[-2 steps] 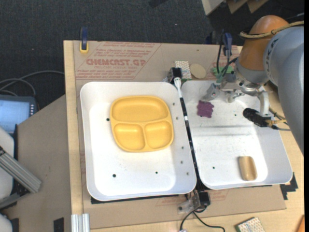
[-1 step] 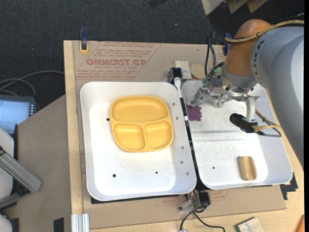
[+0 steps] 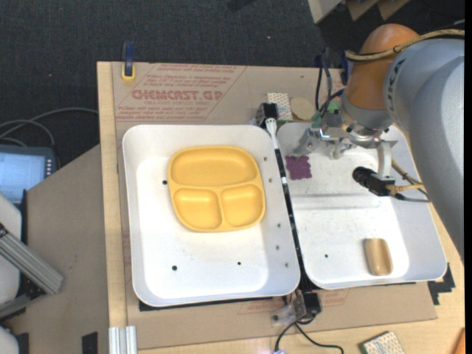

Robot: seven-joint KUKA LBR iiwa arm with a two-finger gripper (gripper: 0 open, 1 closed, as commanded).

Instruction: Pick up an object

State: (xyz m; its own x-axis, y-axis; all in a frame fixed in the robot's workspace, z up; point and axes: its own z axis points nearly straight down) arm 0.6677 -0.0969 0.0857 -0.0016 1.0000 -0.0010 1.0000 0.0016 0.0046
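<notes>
Currently purple object [image 3: 299,167] lies flat at right bin's [image 3: 413,271] far-left corner, just beside claw [image 3: 330,144]; claw state unreadable. Tan block [image 3: 377,257] sits near front. Risk: thin, flat piece against wall, claw may close on nothing.

A yellow divided plate [image 3: 217,186] with three compartments lies flat and face up in the left bin, toward its far half. In the right bin, a small purple block [image 3: 299,167] sits near the far left corner, just beside the bin's left wall. A tan rounded cylinder [image 3: 377,256] lies on its side near the right bin's near right corner, well apart from the purple piece.
</notes>
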